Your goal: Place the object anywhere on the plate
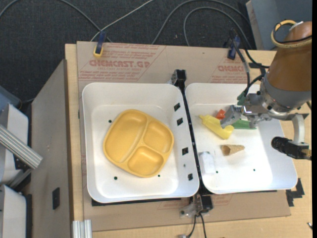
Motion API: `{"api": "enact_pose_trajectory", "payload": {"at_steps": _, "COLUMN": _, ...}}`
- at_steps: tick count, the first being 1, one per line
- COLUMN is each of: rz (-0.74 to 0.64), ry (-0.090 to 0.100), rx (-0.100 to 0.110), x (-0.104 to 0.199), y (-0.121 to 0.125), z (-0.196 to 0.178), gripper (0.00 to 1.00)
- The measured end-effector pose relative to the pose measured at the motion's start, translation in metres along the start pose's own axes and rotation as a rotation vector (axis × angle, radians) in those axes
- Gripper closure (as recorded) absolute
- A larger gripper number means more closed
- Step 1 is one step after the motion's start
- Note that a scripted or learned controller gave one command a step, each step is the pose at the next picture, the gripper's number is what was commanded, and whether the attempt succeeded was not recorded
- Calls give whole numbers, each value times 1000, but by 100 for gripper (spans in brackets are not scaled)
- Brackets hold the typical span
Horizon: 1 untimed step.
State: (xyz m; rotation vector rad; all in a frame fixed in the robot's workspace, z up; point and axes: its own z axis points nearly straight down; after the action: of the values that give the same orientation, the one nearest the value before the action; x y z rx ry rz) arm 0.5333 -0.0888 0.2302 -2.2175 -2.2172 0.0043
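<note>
My claw hangs over the right white bin; I cannot tell its state. The yellow plastic banana-shaped toy lies at its eight o'clock. The yellow three-compartment plate sits in the left white bin.

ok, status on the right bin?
End effector low in right bin, beside yellow piece. Nothing seen held. Plate in left bin, bare. Cone piece nearby.
</note>
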Motion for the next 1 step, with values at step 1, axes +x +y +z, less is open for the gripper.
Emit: {"api": "enact_pose_trajectory", "payload": {"at_steps": 1, "rz": 0, "ry": 0, "rx": 0, "x": -1, "y": -2, "z": 42, "gripper": 0}}
